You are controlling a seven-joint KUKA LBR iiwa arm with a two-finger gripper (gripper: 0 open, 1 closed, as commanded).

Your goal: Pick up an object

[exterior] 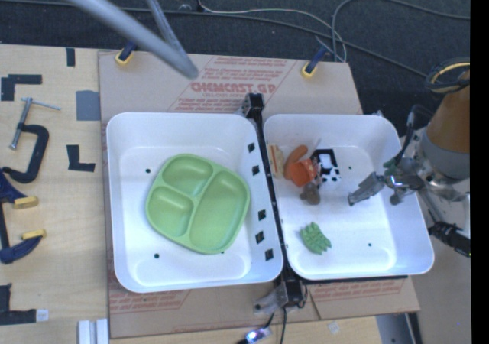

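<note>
Two white bins sit side by side on the tabletop (69, 205), and I use the black divider (263, 182) where they meet as my landmark. On the far side of the divider from the arm, the left bin (122, 182) holds a green plate (199, 202) with three sections, lying flat. On the arm's side, the right bin (382, 251) holds a few small things. An orange toy (299, 167) lies just beside the divider, and a black and white block (327, 166) touches it on the side away from the divider. A small brown lump (310, 196) lies just below the orange toy. A green ridged piece (315, 238) lies alone, lower down, near the divider. My claw (362, 194) hangs over the right bin, well apart from the divider, past the black and white block. I see one grey finger (367, 189) pointing toward the toys, but I cannot tell how far open the claw is. I see nothing held in it. The grey arm (447, 136) comes in over the bin's far wall.
</note>
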